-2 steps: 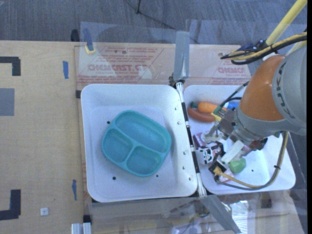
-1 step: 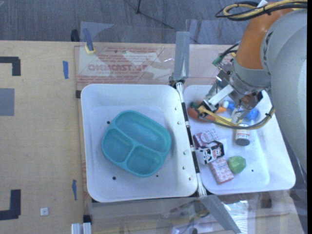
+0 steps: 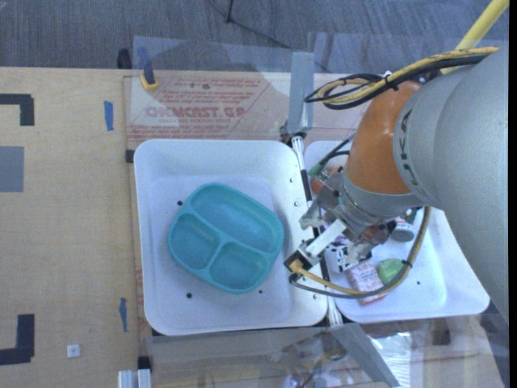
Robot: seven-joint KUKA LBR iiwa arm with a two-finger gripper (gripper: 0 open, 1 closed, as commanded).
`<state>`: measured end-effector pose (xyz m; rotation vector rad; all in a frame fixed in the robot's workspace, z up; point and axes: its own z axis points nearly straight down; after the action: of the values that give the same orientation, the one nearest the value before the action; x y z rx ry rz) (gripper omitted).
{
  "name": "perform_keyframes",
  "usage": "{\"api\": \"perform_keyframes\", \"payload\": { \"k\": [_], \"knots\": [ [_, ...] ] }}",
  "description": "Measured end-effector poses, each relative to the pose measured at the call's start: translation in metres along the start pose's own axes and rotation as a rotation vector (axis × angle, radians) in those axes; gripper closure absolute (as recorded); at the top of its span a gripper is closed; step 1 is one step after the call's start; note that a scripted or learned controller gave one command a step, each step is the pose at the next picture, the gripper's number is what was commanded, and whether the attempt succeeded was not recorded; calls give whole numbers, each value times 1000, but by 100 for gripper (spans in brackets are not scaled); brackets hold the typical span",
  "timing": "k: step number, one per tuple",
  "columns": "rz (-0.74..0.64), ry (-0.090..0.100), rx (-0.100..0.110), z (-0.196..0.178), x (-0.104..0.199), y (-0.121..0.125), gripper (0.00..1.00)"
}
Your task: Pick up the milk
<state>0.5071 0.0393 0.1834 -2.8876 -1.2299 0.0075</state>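
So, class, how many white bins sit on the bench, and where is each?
2. One white bin lies on the left, holding a teal divided plate. The other white bin is on the right, partly hidden under the arm.

divided plate (image 3: 226, 237) in left bin (image 3: 153, 217) (arm (image 3: 452, 144) over right bin (image 3: 452, 297))

It's a robot lab: a big grey & orange robot arm (image 3: 420, 136) w/ cables hangs over a taped wood bench (image 3: 65, 217) holding two white bins (image 3: 153, 297), on grey carpet (image 3: 81, 14).
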Motion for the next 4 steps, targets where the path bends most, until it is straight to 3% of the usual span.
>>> {"api": "perform_keyframes", "payload": {
  "k": [1, 2, 3, 4],
  "knots": [
    [27, 1, -3, -238, 0, 56, 0],
    [38, 0, -2, -120, 45, -4, 0],
    [24, 0, -1, -37, 23, -62, 0],
    [-70, 2, -4, -119, 60, 29, 0]
  ]
}}
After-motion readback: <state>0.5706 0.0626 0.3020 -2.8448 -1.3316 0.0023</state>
